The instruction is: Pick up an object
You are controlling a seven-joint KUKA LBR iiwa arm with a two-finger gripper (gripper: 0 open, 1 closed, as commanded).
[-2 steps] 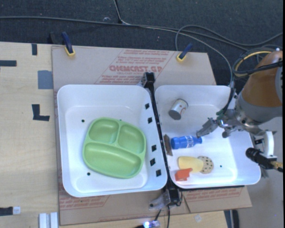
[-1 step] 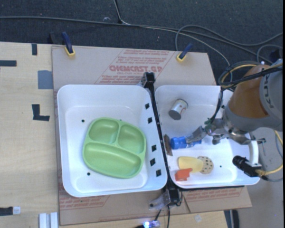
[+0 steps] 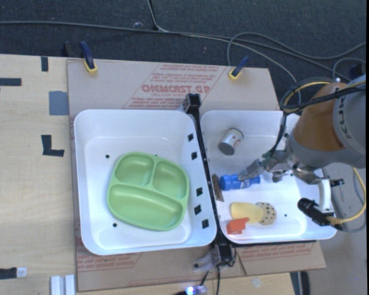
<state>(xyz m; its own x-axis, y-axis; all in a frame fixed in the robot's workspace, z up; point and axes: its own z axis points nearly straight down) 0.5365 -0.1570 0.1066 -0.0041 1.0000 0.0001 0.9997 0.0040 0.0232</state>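
The tool (image 3: pixel 253 171) sits low in the right bin (image 3: pixel 277 120), its tips at the right end of the blue object (image 3: pixel 231 181). Its opening cannot be judged. The object lies flat near the divider (image 3: pixel 201 165), long axis roughly left-right, which suits an end approach. A metal cylinder (image 3: pixel 230 141) lies behind it. Yellow and orange pieces (image 3: pixel 246 215) lie in front.

We're seeing the gripper (image 3: pixel 253 169) sitting low in the right bin (image 3: pixel 289 233), at the blue object (image 3: pixel 230 181); green divided plate (image 3: pixel 149 190) lying in the left bin (image 3: pixel 89 165).
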